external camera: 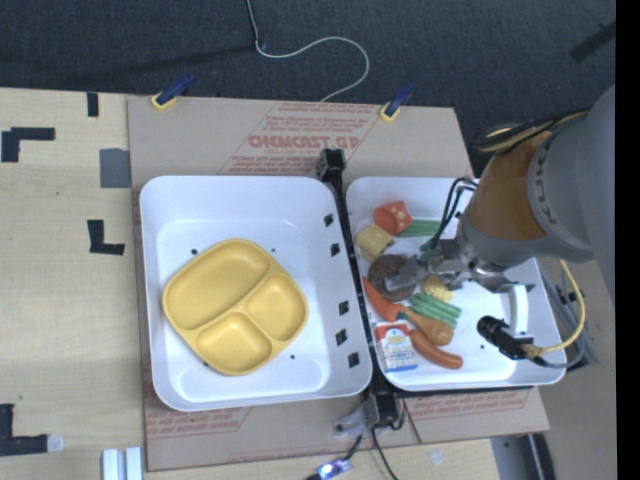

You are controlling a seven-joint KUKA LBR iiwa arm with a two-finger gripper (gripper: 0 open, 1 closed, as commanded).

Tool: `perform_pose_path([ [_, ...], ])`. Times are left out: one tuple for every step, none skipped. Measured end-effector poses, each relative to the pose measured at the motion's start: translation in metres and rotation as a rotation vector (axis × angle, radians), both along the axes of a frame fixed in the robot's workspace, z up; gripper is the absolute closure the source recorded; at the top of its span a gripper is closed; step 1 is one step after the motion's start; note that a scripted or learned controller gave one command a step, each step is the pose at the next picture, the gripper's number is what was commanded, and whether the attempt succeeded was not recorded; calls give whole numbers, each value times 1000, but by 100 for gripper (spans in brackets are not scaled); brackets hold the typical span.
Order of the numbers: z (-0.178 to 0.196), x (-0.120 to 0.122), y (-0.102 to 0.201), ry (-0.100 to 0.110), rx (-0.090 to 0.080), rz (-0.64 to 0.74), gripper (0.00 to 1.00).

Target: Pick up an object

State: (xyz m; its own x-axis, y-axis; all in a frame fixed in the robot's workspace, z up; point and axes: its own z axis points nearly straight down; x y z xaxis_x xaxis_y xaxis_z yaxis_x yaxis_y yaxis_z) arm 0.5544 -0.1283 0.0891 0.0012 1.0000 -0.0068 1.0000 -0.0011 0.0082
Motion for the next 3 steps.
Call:
perform_pose_path([
  [15, 4, 0, -12, 0, 2, 100],
  [58, 4, 6, 7, 7, 3, 100],
  [100, 5, 10, 6, 7, 3, 100],
])
